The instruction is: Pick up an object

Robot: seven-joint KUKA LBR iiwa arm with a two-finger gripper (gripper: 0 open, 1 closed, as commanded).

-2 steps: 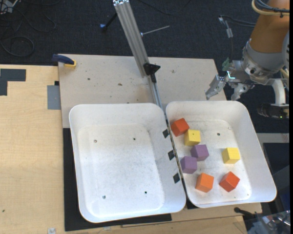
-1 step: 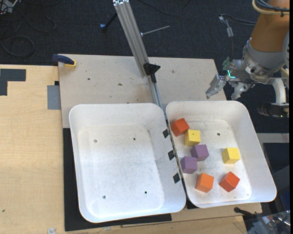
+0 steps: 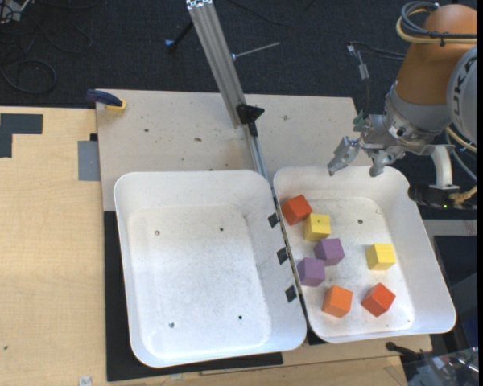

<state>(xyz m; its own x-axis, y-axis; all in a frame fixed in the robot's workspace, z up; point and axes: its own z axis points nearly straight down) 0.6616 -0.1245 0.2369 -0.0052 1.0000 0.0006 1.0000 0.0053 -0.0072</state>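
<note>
The right bin (image 3: pixel 428 252) holds several small blocks: an orange-red one (image 3: pixel 296 208) near its far left corner, a yellow one (image 3: pixel 318 226) beside it, two purple ones (image 3: pixel 330 250) (image 3: pixel 311 271) in the middle, another yellow (image 3: pixel 381 255) to the right, an orange one (image 3: pixel 336 300) and a red one (image 3: pixel 378 298) at the front. My gripper (image 3: pixel 360 161) hangs over the bin's far rim, above and behind the blocks, open, its two fingers spread with nothing between them.
The left bin (image 3: pixel 137 215) lies beside the right one, black clips along the shared edge. A slanted aluminium bar (image 3: pixel 222 63) rises behind the bins. A blue-and-yellow clamp (image 3: pixel 106 100) sits at the board's far left corner.
</note>
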